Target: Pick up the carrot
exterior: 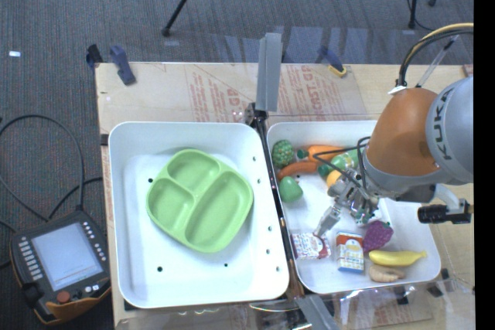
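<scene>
At the left of the frame, a light green plastic plate with three compartments [200,199] lies in the left white bin [124,243]. In the right white bin [433,263], near its upper left corner, lies the long orange toy carrot [298,168], its long axis running left to right with a slight upward tilt, a green toy at either side. The metal pincer [331,219] hangs lower right of it, spread and holding nothing.
</scene>
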{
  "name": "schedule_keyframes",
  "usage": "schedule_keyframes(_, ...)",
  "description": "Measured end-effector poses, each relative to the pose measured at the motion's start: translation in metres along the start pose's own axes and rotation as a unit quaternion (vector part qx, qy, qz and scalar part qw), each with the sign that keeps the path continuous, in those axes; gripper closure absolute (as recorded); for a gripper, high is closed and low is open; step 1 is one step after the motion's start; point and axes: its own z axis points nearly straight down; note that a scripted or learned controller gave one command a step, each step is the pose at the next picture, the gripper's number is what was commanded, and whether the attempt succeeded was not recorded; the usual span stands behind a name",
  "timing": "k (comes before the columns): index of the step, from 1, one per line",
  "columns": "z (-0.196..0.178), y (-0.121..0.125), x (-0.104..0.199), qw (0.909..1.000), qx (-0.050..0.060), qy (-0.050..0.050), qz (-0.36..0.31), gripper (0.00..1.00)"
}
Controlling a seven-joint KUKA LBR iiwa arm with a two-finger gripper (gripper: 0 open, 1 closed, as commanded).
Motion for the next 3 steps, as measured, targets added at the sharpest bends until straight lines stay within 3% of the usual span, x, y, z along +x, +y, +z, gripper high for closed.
schedule_keyframes(1,0.008,0.049,-0.071,0.9984,0.004,0.014,-0.055,0.0)
schedule_keyframes(2,0.007,0.059,-0.049,0.9982,0.001,0.006,-0.059,0.0)
schedule_keyframes(3,0.007,0.056,-0.022,0.9891,0.0,0.007,-0.147,0.0)
